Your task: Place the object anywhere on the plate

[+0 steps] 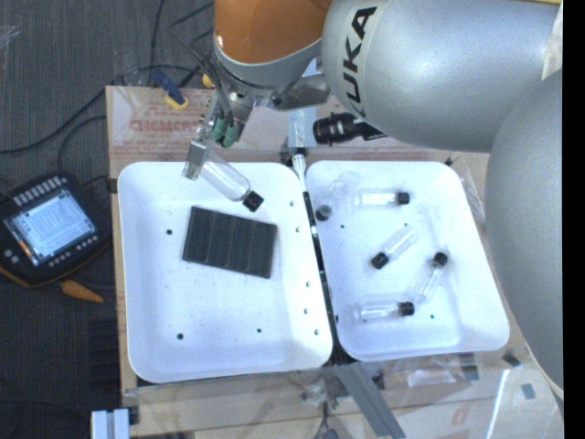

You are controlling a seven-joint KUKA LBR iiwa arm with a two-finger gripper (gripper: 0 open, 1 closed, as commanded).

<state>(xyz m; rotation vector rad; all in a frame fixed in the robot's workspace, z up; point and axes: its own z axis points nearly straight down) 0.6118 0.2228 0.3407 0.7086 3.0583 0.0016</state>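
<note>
A clear vial with a black cap hangs tilted over the back of the left bin. Its clear end is between the fingers of my gripper, and its cap points down to the right. The gripper is shut on that end. The plate, a dark grey ribbed rectangle, lies on the floor of the left bin just in front of the vial. The cap hovers near the plate's back right corner.
The right bin holds several more capped clear vials, such as one at the back and one at the front. A handheld control pendant lies left of the bench. The arm's large grey body covers the upper right.
</note>
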